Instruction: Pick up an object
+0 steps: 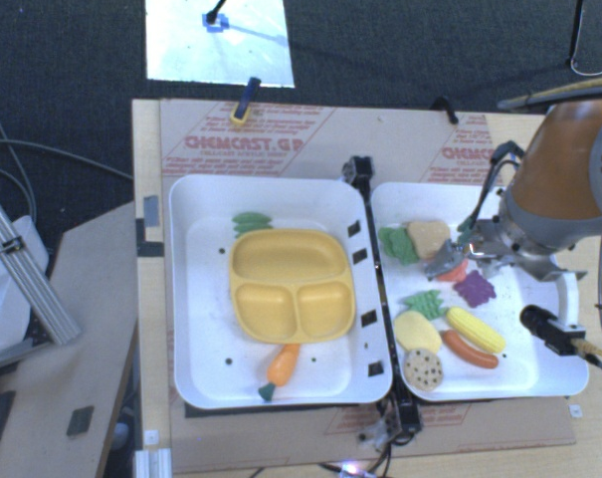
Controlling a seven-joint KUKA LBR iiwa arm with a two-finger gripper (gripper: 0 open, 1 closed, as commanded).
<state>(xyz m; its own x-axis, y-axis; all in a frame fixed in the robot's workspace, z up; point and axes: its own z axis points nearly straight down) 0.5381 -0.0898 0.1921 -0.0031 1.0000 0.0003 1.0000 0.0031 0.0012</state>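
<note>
The right bin [549,371] holds several toy foods: a tan bread piece [429,235], a green leaf [398,244], purple grapes [474,288], a yellow corn cob [477,329], a red sausage [470,350], a yellow fruit [417,332] and a cookie [423,368]. My gripper [447,262] is low in this bin, just below the bread and left of the grapes. A small orange-red piece [460,270] shows right beside its tip; whether it is held is unclear. The arm's body hides the bin's upper right part.
The left bin [196,297] holds a yellow divided plate [291,285], a green leafy toy [251,223] behind it and a carrot [281,366] in front. A black-clipped divider [370,267] separates the bins. A small green toy [425,304] lies mid right bin.
</note>
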